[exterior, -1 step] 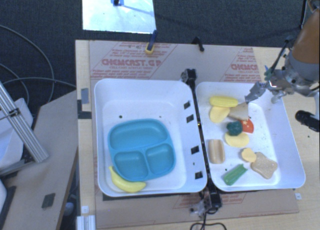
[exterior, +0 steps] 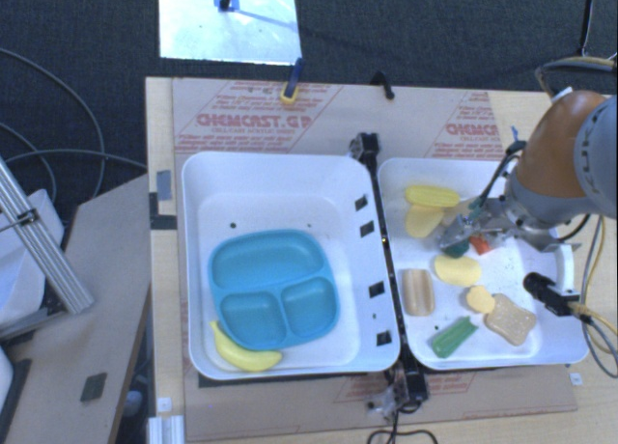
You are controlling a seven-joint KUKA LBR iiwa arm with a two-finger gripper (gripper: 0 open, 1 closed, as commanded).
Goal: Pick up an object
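Where the bench lies nearest the camera, far to the left of the gripper (exterior: 462, 232) and well nearer: a yellow banana (exterior: 246, 357) in the left bin (exterior: 290, 167), lying against the front edge of a blue divided plate (exterior: 270, 288). Nearer than the gripper and almost straight below it in the right bin (exterior: 406, 177): a green piece (exterior: 452, 336), lying at a slant. Just right of that, nearer than the gripper and to its right: a tan toast-like slice (exterior: 509, 320), with a small round yellow piece (exterior: 480, 298) touching or nearly touching its far left corner. Nearer than the gripper and to its left: a tan ridged slab (exterior: 417, 291), close to the bin's left wall. Just on the near side of the gripper: a yellow oval piece (exterior: 457, 269), apart from it. Right beside the gripper, at its near right: a small red piece (exterior: 480, 244), too tangled with the metal to say whether touched or held. Down low in the right bin, reaching in from the right; cannot tell whether parted or clenched. Just left of the gripper: a pale yellow piece (exterior: 423, 222). Slightly farther and left: a long yellow piece (exterior: 432, 197). Beyond both bins, far from the gripper: printed cardboard (exterior: 251, 119), a yellow clip (exterior: 290, 93) at its far edge, then a shiny foil sheet (exterior: 227, 8)
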